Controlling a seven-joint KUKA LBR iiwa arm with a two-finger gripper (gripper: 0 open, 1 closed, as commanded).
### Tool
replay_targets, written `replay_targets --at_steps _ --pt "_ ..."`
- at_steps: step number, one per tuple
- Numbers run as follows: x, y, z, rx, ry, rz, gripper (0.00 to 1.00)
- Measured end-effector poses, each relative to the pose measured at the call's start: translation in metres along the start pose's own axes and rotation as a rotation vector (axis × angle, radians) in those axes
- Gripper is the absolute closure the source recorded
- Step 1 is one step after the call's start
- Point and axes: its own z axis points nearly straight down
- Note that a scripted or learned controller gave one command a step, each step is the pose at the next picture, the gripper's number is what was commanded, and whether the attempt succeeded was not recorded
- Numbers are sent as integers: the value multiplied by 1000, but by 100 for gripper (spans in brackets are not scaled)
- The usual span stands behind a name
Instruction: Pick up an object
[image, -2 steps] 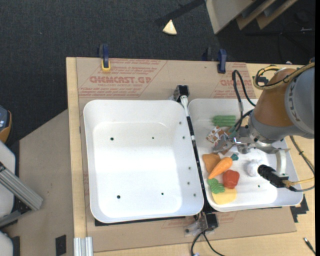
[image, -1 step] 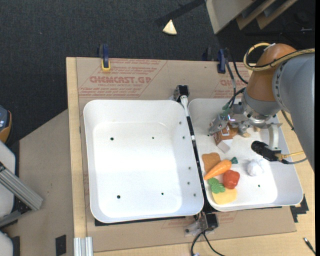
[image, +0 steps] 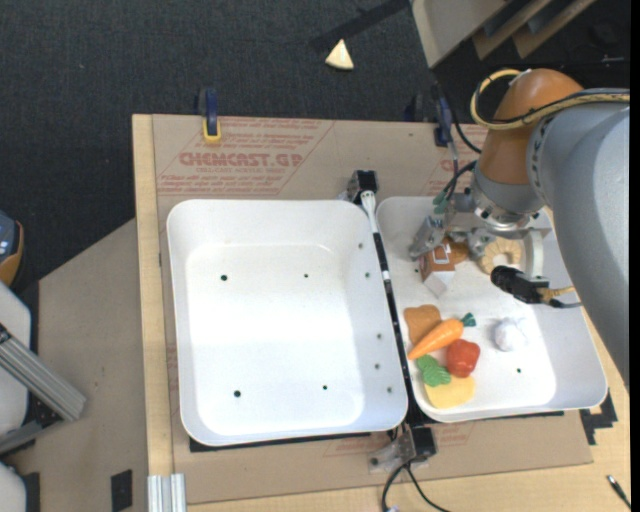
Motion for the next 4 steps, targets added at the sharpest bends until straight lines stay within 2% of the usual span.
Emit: replay_targets --at_steps 1,2,3,4 --pt "-53 2 0 -8 14 -2 0" --pt "-94 8 -31 -36 25 -8 0" --pt "-97 9 -42 -45 7 -13 100" --pt "-12 -26 -137 -48 7 -15 100"
